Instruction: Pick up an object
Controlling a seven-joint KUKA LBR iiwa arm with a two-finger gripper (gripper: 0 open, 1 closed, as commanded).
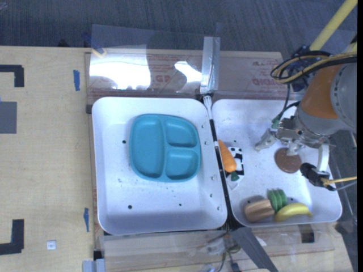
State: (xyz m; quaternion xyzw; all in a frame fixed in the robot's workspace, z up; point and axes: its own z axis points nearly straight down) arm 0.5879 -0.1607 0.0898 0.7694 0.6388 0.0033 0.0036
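The gripper [282, 139] hangs over the right bin [255, 118], fingers spread apart and grasping nothing. A brown disc [288, 161] lies just beneath it. An orange carrot [227, 158] rests against the bin's left wall. A bread roll [258, 209], green item [277, 198] and banana [292, 211] cluster at the near edge. The left bin [108, 169] carries a blue divided plate [165, 147].

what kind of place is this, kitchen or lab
Most likely a robot lab, not a kitchen. A grey and orange arm reaches over two white bins on a taped wooden bench, and the carrot and banana look like toys.
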